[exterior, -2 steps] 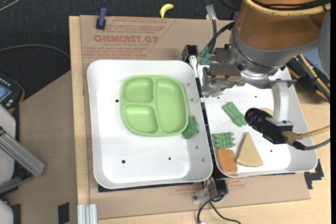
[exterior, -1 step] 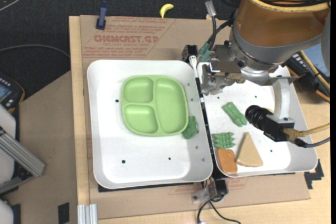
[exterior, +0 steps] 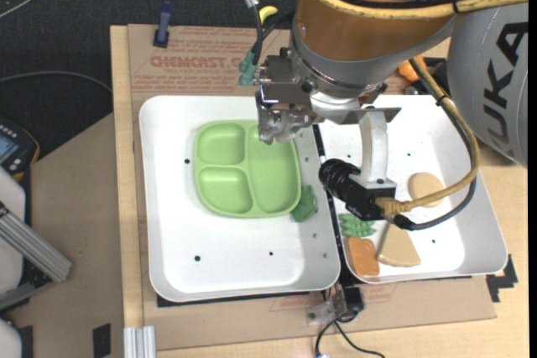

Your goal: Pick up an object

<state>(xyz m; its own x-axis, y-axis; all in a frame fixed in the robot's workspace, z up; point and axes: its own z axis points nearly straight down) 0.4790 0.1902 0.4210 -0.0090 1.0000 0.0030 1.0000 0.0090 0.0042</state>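
Note:
My gripper (exterior: 273, 132) hangs over the left bin (exterior: 168, 180), its tip just above the far right corner of a light green divided plate (exterior: 243, 172). Nothing shows between its fingers. The plate lies flat in the middle of that bin. A small dark green piece (exterior: 304, 205) rests against the plate's near right corner, by the wall between the bins. The right bin (exterior: 470, 222) holds a tan rounded piece (exterior: 424, 184), a tan wedge (exterior: 399, 251), an orange piece (exterior: 362, 257) and a small green leafy piece (exterior: 356, 225).
The arm's big orange and grey body hides the far part of both bins. A small orange thing (exterior: 408, 70) peeks out behind the arm at the far edge of the right bin. A blue clip (exterior: 162, 25) lies on the cardboard beyond the left bin.

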